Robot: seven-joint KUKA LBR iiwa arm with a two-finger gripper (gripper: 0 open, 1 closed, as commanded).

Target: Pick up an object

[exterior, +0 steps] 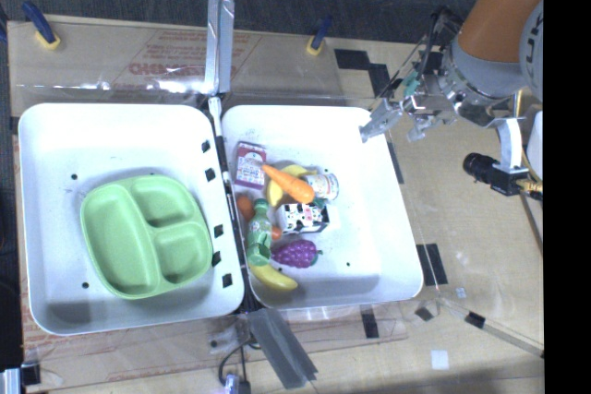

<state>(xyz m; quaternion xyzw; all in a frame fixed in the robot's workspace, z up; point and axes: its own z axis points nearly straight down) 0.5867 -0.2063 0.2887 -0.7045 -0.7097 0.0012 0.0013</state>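
1. On a bench seen from above at a slant, two shallow white bins sit side by side: the left bin (37, 198) and the right bin (369, 226), their inner walls touching along the middle.
2. In the left bin lies a green divided tray (143, 235), with three compartments, resting toward the bin's 6 o'clock side.
3. The right bin holds a cluster of small objects crowded against its 9 o'clock wall.
4. At the cluster's 12 o'clock end lies a red packet (249, 164).
5. Just at 4 o'clock from the packet, an orange carrot (288, 184) lies tilted across a yellow item and touches a small can (324, 185) at its 3 o'clock side.
6. Below the carrot sits a small black-and-white carton (303, 217).
7. At 6 o'clock from the carton lies a bunch of purple grapes (295, 253), and beneath that a yellow banana (273, 278) close to the bin's near wall.
8. A green and orange item lies between the carton and the 9 o'clock wall; it is too small to identify.
9. The grey arm with its orange band (499, 9) enters from 3 o'clock.
10. The gripper (388, 117) hangs over the right bin's 1 o'clock corner, well apart from the cluster. It carries nothing, and its fingers appear spread apart.
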